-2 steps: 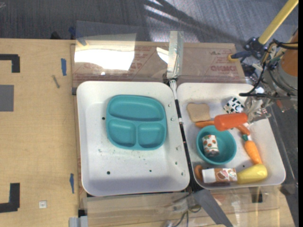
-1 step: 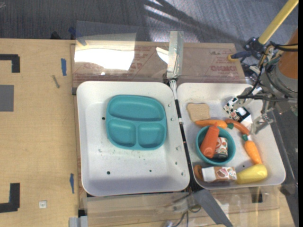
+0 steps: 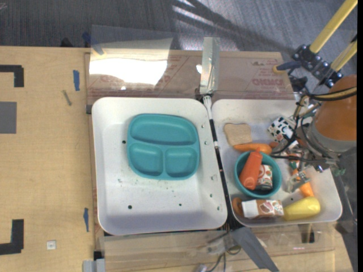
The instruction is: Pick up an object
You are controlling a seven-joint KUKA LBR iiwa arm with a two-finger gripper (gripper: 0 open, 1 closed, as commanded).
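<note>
The right bin (image 3: 256,107) holds several small objects: a slice of toast (image 3: 237,134), a carrot (image 3: 252,148), and a black-and-white spotted toy (image 3: 279,128). It also holds a white bottle lying flat (image 3: 262,208), a yellow fruit (image 3: 302,208) and a small orange piece (image 3: 306,189). A teal bowl (image 3: 240,180) there contains an orange cylinder (image 3: 250,170) and a small can (image 3: 265,177). My gripper (image 3: 299,162) hangs low over the bin's right side, just right of the bowl, beneath the orange-banded wrist (image 3: 339,118). Cables and the wrist hide its tips.
The left bin (image 3: 113,197) carries a teal divided plate (image 3: 163,146). A metal divider (image 3: 207,72) stands behind the seam between the bins. Yellow struts (image 3: 334,21) cross the upper right. Wooden bench (image 3: 39,152) lies to the left.
</note>
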